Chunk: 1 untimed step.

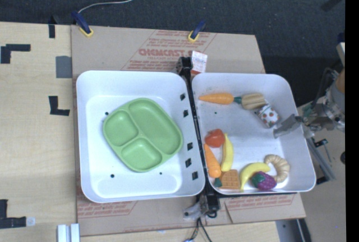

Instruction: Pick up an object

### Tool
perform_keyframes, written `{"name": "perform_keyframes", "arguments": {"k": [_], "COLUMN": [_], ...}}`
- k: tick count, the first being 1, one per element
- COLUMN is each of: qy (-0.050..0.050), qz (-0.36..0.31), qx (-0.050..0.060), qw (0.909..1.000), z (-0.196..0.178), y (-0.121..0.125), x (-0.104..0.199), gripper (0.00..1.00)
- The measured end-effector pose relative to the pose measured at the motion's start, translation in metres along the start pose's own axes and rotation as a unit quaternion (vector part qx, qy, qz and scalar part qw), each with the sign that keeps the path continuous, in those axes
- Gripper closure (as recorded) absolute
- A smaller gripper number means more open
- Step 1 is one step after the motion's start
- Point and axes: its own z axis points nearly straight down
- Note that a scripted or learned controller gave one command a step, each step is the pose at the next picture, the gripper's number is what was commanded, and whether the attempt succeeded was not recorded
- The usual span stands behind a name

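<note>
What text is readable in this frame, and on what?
"CHEMCAST", red print, upside-down lettering along the top edge of the brown cardboard sheet under the two white bins; the smaller red lines beside and below it are too blurred to read.
Small white and red tag at the top of the divider between the bins: print too small to read.
Faint red print on the cardboard's bottom edge: unreadable.

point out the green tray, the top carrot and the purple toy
green tray [142, 134], camera view, middle ridge
top carrot [216, 99], camera view, orange body
purple toy [263, 181], camera view, rounded middle
</note>
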Motion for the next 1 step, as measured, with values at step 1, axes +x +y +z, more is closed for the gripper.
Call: {"name": "perform_keyframes", "arguments": {"k": [1], "qy": [0.001], "qz": [-0.002], "qx": [-0.003], "qw": [1.0000], "z": [0.1342], "y": [0.0415], "x": [-0.0009], "gripper": [0.00]}}
